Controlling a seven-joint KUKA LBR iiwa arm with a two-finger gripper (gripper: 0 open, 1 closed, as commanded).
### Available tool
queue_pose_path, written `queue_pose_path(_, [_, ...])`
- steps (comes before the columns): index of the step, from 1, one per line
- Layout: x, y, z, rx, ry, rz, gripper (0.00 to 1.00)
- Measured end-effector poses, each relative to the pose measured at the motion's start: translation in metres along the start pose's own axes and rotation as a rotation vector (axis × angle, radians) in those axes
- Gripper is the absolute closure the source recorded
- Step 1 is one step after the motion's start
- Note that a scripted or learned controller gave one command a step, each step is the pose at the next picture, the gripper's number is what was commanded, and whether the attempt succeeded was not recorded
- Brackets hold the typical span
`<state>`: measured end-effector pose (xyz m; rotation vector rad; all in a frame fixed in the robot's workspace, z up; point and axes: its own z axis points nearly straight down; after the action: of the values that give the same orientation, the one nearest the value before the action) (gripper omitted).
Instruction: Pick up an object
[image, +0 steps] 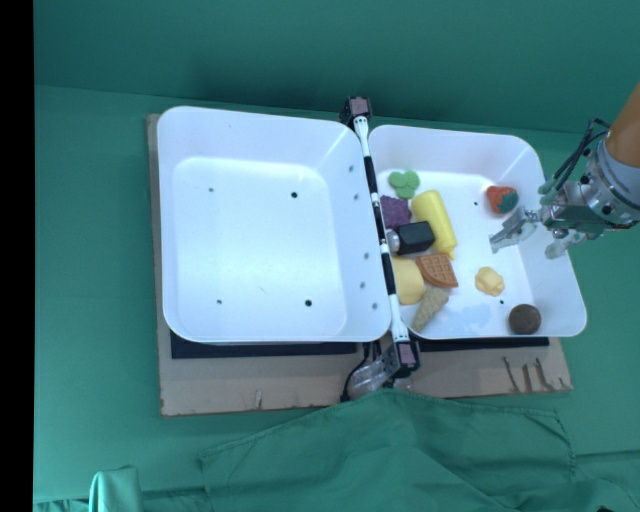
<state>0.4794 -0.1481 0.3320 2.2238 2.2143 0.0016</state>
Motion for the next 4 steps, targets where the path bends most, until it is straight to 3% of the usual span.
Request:
queue_pose_path(1, [0.01,0.009,0.09,0.008,0.002,-0.001,0.0])
queue_pose_path(2, [0.016,0.042,0.135,-0.02,-0.004,0.001,0.0])
queue_pose_path(3, [0.014,0.084,0.142,-0.02,-0.003,-0.002,0.0])
queue_pose_path(4, [0.033,0.168,0.142,-0.022,-0.005,-0.005,0.0])
